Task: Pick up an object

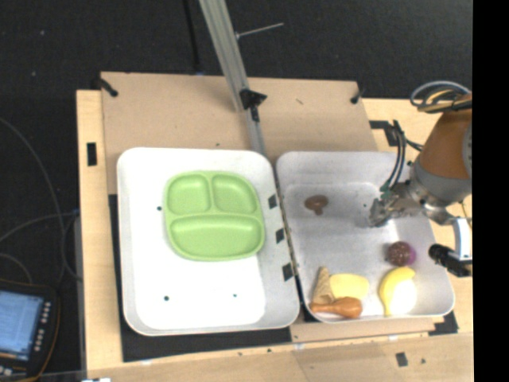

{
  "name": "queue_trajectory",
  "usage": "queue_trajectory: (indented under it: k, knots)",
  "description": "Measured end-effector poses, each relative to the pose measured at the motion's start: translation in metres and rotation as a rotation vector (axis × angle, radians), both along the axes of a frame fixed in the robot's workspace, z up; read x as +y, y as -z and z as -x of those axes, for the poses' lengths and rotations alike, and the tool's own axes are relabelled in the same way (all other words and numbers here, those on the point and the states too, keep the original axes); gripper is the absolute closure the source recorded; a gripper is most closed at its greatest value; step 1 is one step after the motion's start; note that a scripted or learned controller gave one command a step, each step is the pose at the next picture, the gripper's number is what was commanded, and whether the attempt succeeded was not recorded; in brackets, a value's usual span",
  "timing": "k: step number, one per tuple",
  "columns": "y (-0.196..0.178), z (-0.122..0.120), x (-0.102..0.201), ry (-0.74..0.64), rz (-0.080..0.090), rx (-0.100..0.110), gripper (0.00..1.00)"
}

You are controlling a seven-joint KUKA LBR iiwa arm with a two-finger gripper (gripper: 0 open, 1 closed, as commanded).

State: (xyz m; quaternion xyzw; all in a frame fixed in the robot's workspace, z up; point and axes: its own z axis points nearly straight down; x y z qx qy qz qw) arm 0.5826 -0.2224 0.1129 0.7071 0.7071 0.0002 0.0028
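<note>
The right bin (pixel 342 169) holds several food toys. A small brown piece (pixel 316 204) lies near its left middle. A dark purple round piece (pixel 401 253) sits at the right. A yellow banana-like piece (pixel 398 287) lies in the near right corner. A pale yellow piece (pixel 348 285), a tan cone (pixel 322 281) and an orange piece (pixel 340 307) crowd the near edge. My gripper (pixel 382 212) hangs low over the bin's right middle, above and left of the purple piece, with nothing seen between its fingers.
The left bin (pixel 143 293) carries a green divided plate (pixel 213 216) in its far half. A metal pole (pixel 227 46) rises behind the bins from a clamp at their junction. A tablet (pixel 24 321) lies at the lower left off the bench.
</note>
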Motion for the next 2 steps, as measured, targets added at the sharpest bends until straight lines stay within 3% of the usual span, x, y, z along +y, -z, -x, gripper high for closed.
queue_trajectory:
  k: [2]
  knots:
    - [-0.106,-0.004,0.008,-0.004,0.000,-0.004,1.00]
